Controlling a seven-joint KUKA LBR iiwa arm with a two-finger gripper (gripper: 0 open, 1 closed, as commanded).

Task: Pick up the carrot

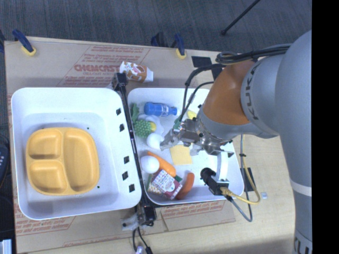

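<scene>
Grey metal end effector (177,136) low over the right bin (233,187), apparently placed for a grasp; grip state impossible to tell, nothing seen held; just below it, orange tapered carrot (163,164) lying slantwise beside a white egg (150,164), touching a snack packet (164,184).

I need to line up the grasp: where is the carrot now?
The carrot lies in the right bin, toward its lower left, just right of a white egg and above a snack packet, below-left of the tool.
</scene>
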